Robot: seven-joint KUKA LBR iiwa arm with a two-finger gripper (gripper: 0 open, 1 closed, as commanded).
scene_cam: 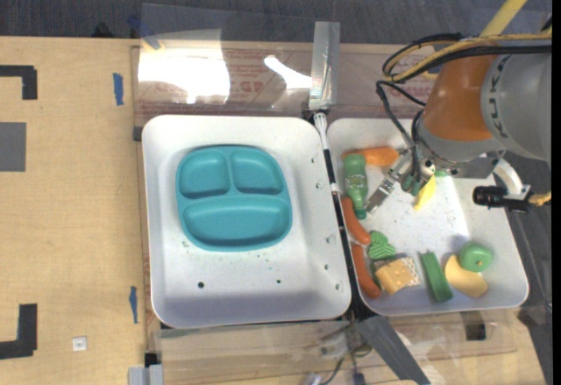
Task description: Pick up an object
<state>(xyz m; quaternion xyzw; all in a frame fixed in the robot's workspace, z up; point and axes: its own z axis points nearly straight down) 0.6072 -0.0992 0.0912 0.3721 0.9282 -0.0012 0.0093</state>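
Gripper (392, 186) hovers with fingers apart in the right bin (491, 300), just beside the green bottle (355, 179) at far left. Bottle appears light, rigid, smooth; grasp across its body.

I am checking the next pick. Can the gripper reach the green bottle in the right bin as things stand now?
Probably yes. The gripper hangs over the right bin, just right of the green bottle. Nothing lies on top of the bottle, but the orange carrot and the bin's left wall are close beside it.
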